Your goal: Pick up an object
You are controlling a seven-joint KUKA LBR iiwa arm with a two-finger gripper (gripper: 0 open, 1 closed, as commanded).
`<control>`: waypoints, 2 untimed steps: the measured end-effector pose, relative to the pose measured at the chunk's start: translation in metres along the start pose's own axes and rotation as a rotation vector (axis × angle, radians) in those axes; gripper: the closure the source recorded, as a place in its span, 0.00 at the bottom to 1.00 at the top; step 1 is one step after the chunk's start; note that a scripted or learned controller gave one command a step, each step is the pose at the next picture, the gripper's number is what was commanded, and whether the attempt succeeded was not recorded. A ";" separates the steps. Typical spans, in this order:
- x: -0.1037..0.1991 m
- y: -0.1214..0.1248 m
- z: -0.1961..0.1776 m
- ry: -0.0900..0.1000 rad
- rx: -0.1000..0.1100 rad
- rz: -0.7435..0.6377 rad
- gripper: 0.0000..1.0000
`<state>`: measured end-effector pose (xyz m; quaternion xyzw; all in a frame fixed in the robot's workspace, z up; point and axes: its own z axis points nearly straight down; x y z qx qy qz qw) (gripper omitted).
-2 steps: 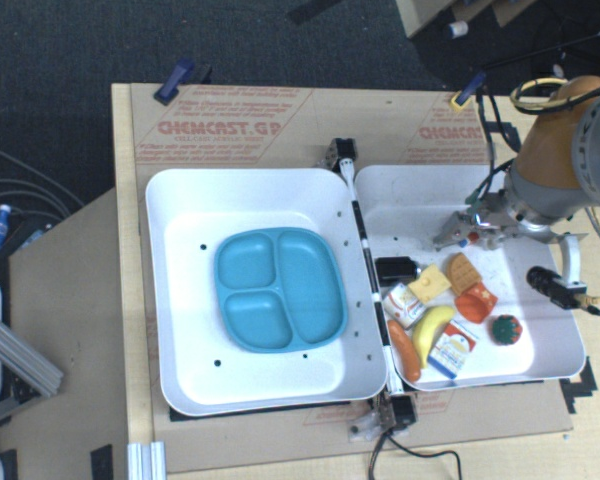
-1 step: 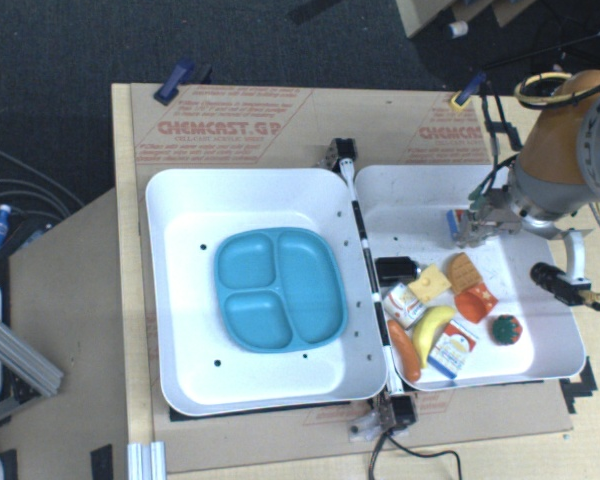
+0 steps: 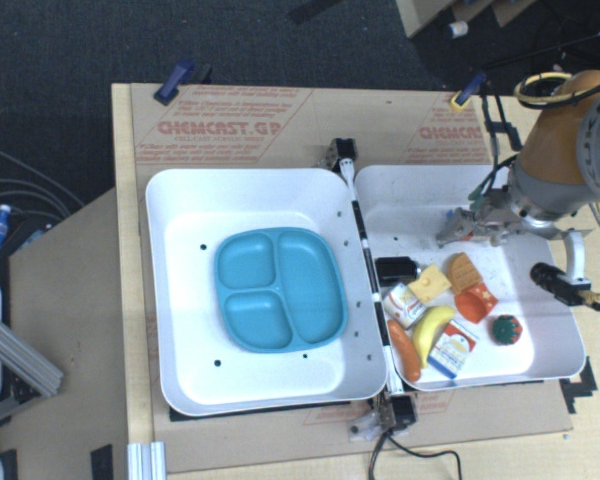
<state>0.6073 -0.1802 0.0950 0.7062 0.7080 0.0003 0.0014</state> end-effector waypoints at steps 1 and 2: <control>0.038 0.038 0.010 0.001 0.001 0.001 0.00; 0.038 0.038 0.000 -0.001 -0.001 0.000 1.00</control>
